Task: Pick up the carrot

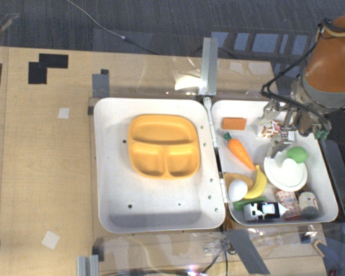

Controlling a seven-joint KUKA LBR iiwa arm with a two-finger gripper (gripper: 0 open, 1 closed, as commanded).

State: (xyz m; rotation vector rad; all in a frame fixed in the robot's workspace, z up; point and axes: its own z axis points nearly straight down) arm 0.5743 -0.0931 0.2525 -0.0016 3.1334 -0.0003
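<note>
The carrot [240, 152], orange with a green top, lies flat in the right bin [329, 209] near its left wall, pointing down and to the right. My gripper [296, 132] hangs over the upper right part of that bin, well to the right of the carrot and apart from it. It looks open, with nothing between its fingers. The arm's orange band [333, 56] is above it at the view's right edge.
Around the carrot are an orange block [234, 123], a banana [256, 184], a white egg [237, 190], a white bowl [286, 176] with a green item [297, 153], a red-and-white packet [270, 129] and small cans [307, 203]. The left bin [112, 211] holds a yellow divided tray [164, 145].
</note>
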